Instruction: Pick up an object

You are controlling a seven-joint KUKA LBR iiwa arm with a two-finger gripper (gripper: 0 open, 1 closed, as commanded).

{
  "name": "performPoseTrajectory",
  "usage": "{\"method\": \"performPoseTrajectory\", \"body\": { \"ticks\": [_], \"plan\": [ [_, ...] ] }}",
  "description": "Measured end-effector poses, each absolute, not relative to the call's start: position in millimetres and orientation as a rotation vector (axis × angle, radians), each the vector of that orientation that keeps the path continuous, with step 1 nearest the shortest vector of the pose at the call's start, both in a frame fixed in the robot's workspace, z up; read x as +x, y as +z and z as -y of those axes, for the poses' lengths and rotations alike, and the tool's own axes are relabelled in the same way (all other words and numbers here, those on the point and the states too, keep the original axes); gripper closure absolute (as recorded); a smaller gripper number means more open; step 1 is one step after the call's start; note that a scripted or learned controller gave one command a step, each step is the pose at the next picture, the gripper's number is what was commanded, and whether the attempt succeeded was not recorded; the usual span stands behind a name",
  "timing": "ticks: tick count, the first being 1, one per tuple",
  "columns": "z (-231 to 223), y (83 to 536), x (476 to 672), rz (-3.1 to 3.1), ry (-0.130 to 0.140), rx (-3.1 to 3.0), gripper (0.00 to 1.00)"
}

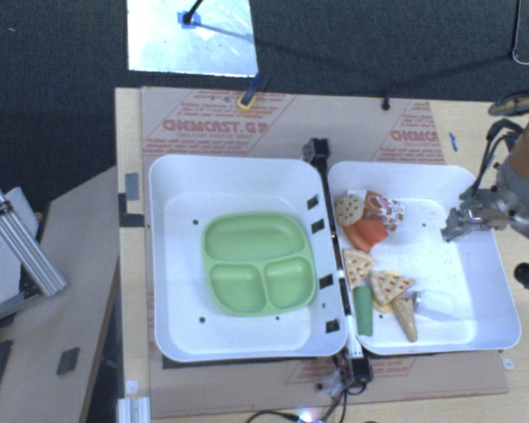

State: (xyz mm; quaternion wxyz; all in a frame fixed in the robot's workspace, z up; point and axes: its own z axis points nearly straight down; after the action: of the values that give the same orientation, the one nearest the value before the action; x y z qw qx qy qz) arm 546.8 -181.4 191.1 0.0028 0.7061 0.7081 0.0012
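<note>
White right bin (485, 276) holds toy food clustered at left wall: waffle pieces (376, 278), green stick (362, 310), orange piece (367, 233). Gripper (459, 225) hovers right side, nothing held, finger spread unclear. Risk: crowded pile, wall blocking clean grasp.

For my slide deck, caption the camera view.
End effector hovers over the right bin of toy food; green divided tray sits in the left bin.

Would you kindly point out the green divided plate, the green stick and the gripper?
green divided plate (257, 237): camera view, its large upper compartment.
green stick (363, 311): camera view, mid-length.
gripper (453, 228): camera view, between its fingertips.
</note>
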Motion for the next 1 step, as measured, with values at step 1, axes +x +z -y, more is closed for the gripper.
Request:
{"method": "performPoseTrajectory", "body": {
  "ticks": [1],
  "plan": [
    [181.7, 226.3, 548.0, -2.223, 0.003, 2.214, 1.0]
  ]
}}
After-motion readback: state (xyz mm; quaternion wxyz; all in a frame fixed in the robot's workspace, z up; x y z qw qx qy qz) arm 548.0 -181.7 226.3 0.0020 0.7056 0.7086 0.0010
